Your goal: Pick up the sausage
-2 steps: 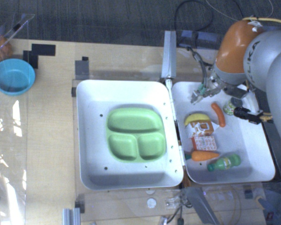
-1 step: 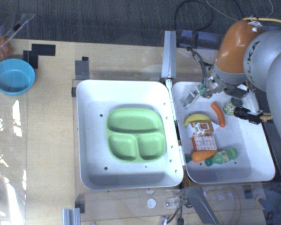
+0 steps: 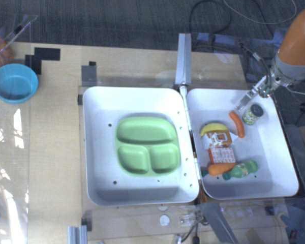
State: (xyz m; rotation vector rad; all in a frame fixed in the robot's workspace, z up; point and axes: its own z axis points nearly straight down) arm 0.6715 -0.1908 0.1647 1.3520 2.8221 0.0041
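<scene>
There were two white bins [image 3: 91,151] on the bench. One green tray [image 3: 147,146] lay in the left bin. The right bin held one sausage [image 3: 237,124], one can [image 3: 252,113], one banana [image 3: 214,129], one carton [image 3: 221,147], one carrot [image 3: 215,170] and one green bottle [image 3: 241,169]. One blue bowl [image 3: 14,82] stood on the bench.

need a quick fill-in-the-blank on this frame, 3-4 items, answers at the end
1. The green divided tray lies in the ____ bin.
2. The sausage lies in the right bin, beside a small ____.
3. The claw hovers near the right bin's ____ edge.
4. Outside the bins, at the bench's far left, stands a ____ bowl.

Missing words: left; can; far; blue
</scene>
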